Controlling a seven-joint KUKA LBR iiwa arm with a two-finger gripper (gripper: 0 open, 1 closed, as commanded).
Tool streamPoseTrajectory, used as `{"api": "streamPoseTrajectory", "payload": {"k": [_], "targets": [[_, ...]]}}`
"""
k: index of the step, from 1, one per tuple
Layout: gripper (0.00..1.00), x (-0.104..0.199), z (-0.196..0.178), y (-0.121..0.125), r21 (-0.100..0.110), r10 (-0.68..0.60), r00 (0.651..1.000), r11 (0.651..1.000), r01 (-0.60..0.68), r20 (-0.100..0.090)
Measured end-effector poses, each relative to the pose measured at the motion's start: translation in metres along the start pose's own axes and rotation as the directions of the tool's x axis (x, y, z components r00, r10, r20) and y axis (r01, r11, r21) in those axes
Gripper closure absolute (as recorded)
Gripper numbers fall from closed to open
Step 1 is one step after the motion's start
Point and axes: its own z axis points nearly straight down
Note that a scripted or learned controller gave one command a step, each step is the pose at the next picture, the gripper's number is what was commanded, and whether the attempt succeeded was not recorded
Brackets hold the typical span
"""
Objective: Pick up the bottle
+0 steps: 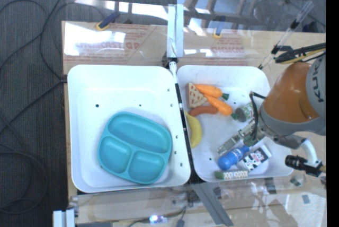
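Observation:
The bottle is blue with a white label end and lies on its side near the front of the right bin. My gripper hangs just above and behind the bottle, low in the bin, close to its upper side. The grey arm with its orange band comes in from the right and covers the bin's right part. The bottle rests on the bin floor.
Two orange carrots, a red sausage, a waffle-like wedge and a yellow banana lie in the right bin's left half. A small green-grey item sits behind the gripper. The left bin holds a teal divided plate.

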Motion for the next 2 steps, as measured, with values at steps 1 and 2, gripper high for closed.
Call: {"api": "streamPoseTrajectory", "payload": {"k": [1,2], "targets": [[0.00,0.0018,0.0073,0.0018,-0.003,-0.252,0.968,0.968,0.252,0.011],[1.00,0.0022,-0.0004,0.0027,-0.003,-0.252,0.968,0.968,0.252,0.007]]}}
